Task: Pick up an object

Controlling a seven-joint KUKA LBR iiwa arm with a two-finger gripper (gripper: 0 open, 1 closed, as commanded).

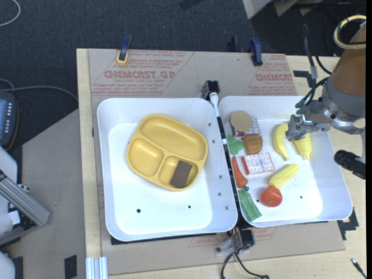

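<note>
Banana (281, 142), yellow and curved, lies in the right bin (325, 211) beside the gripper (297, 128); finger state unclear.

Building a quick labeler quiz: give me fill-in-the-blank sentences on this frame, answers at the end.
1. The yellow tray lies in the ____ bin.
2. A ____ block sits in one compartment of the yellow tray.
3. The tomato lies in the ____ bin.
4. The end effector is above the right bin, next to the ____.

Answers: left; brown; right; banana
</note>
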